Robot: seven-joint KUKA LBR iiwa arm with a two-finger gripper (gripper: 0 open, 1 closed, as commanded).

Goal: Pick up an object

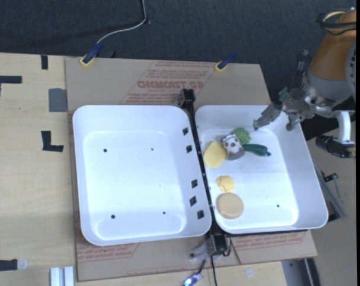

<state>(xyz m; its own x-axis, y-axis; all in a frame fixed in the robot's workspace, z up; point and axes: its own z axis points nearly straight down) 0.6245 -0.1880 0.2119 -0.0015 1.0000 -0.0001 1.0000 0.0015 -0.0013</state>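
Open-jawed gripper point(277, 117) hovers near the right bin's point(299, 177) far edge; the yellow lemon-shaped toy point(214, 154), at its left wall, looks light and smooth, best pinched across its middle.

white bins point(84, 159), yellow lemon point(214, 155) — green pepper point(257, 149)

Red printing on the cardboard sheet point(168, 82) under your two bins, too blurred to read.

You would find one line of red block letters on the brown cardboard sheet, just behind the far rims of the bins, upside down from this view and framed by slanted red stripes on either side. The letters cannot be made out with certainty. More faint red print shows on the cardboard's near edge, below the bins, also unreadable. Nothing else carries text you could read.
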